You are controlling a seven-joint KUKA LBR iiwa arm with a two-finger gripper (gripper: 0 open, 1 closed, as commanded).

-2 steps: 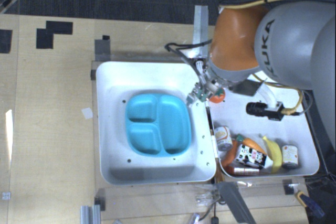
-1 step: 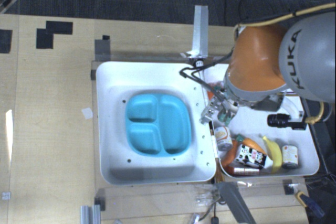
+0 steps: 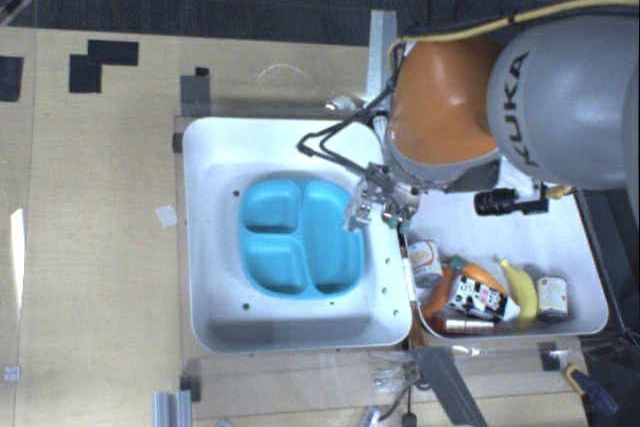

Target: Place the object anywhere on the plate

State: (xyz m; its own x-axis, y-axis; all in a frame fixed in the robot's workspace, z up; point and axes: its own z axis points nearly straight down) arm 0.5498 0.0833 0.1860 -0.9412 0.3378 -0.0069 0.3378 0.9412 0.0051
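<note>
Honestly, the gripper [image 3: 372, 205] is hovering over the blue plate's [image 3: 300, 237] right edge, probably lining up a drop; grip state unclear.

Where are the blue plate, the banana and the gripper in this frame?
blue plate [image 3: 300, 240]: camera view, on the ridge between its compartments, in the left bin.
banana [image 3: 517, 287]: camera view, on the middle of its yellow body, in the right bin.
gripper [image 3: 372, 208]: camera view, at its fingertips, above the plate's right edge.

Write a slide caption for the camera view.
Grey KUKA arm's gripper hovers at the blue divided plastic plate's right edge; yellow banana lies in the right white bin.
</note>
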